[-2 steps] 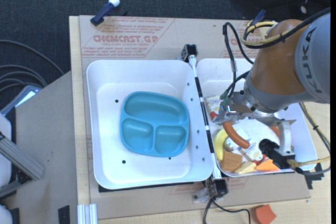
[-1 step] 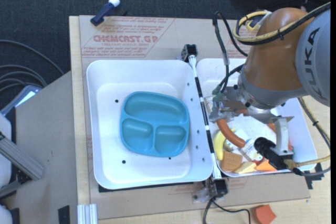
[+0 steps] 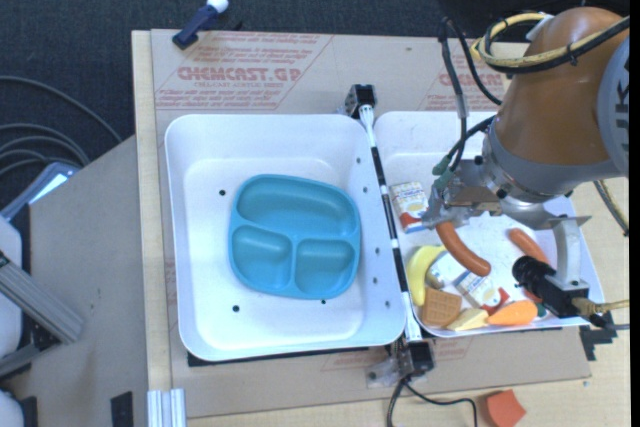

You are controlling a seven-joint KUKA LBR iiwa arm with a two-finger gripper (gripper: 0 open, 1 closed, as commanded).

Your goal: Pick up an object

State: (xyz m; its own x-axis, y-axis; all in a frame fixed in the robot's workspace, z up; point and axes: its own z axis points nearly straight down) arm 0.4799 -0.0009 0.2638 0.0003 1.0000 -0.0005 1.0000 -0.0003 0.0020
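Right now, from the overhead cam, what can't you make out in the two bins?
- Gripper: finger state unreadable; the orange wrist band hides most of it.
- Right bin: far right part covered by the arm.
- Small packet: print too small to read.
- Toy food pile near the cracker: pieces overlap, so some cannot be told apart.
- Hot dog: upper end meets the gripper; contact unclear.

Arm [image 3: 560,105] hides right bin [image 3: 420,130] (partly).
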